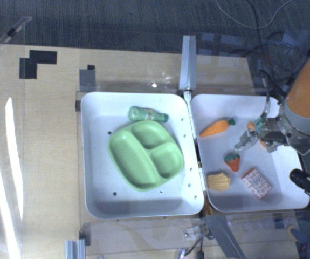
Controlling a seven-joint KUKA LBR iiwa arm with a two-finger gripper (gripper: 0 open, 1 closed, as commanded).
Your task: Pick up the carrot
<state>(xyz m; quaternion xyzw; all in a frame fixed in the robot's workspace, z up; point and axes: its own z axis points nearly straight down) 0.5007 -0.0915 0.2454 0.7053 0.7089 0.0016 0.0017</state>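
The orange toy carrot with a green leafy top [217, 127] lay in the right-hand shallow white bin [284, 196], in its upper-left part, close to the metal divider between the bins [187, 63]. Its long axis ran at a slant: the green top pointed up and to the right, the tapered orange tip down and to the left, towards the divider.

The same bin also held a small red strawberry-shaped toy with a green cap [232, 161], a ridged tan shell-shaped piece [218, 181] near the lower-left corner, and a small flat pink patterned box [256, 182]. A small orange item [251, 126] lay just beside the gripper; its shape could not be made out.

The left-hand shallow white bin [95, 198] held a light green three-compartment plastic tray [145, 154], set at a slant, and a small green bottle [146, 115] lying on its side at the tray's upper edge.

The two-finger gripper [247, 140] hung over the right bin, reaching in from the right on the grey arm with the orange band [308, 90]. Whether it was parted or closed could not be told, and nothing was seen in its hold. The carrot lay to the gripper's left and slightly above it, near but apart. The strawberry toy sat just below the gripper.
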